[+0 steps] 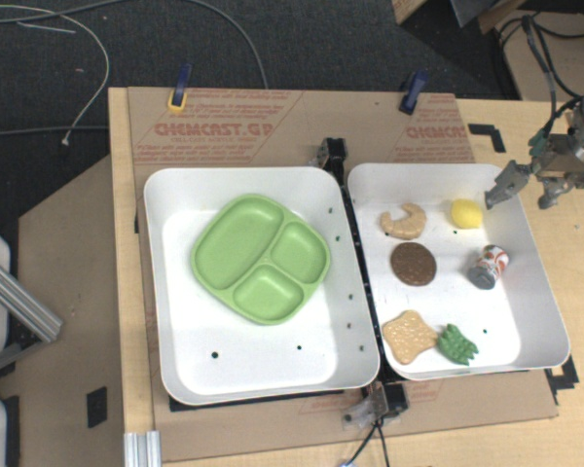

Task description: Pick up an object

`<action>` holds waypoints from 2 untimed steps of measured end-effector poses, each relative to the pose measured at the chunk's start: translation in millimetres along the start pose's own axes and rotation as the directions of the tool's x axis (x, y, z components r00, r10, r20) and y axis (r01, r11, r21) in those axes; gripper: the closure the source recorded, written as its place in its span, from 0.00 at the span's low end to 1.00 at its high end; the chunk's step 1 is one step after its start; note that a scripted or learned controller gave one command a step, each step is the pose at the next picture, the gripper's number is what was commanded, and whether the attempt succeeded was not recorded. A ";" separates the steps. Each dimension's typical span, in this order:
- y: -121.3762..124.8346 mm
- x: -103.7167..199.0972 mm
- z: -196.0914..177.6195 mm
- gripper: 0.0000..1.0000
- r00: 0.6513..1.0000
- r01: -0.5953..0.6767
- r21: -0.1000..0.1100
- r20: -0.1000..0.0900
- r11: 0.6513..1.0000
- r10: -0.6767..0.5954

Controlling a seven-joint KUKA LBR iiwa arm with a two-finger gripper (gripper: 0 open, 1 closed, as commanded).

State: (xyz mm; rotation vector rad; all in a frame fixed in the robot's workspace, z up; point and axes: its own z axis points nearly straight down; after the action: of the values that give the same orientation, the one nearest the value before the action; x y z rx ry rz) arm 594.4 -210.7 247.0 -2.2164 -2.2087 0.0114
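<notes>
- I am seeing bright, even overhead lighting on both white bins [526,334]; their floors are reading near overexposed.
- Shadows are lying soft and short beside the green plate [261,258].
- The dark floor [58,76] is staying dim and grainy.
- The gripper [530,185] is looking slightly blurred at the frame's right.
- I am noting mild softness overall.
</notes>
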 end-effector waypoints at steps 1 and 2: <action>2.5 0.9 -8.3 0.00 1.000 0.004 -0.014 0.003 1.000 -0.004; 1.0 2.1 32.2 0.00 1.000 0.004 -0.011 0.003 1.000 -0.004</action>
State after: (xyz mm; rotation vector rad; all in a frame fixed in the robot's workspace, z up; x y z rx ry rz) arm 595.0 -208.5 214.8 -2.2189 -2.2203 0.0017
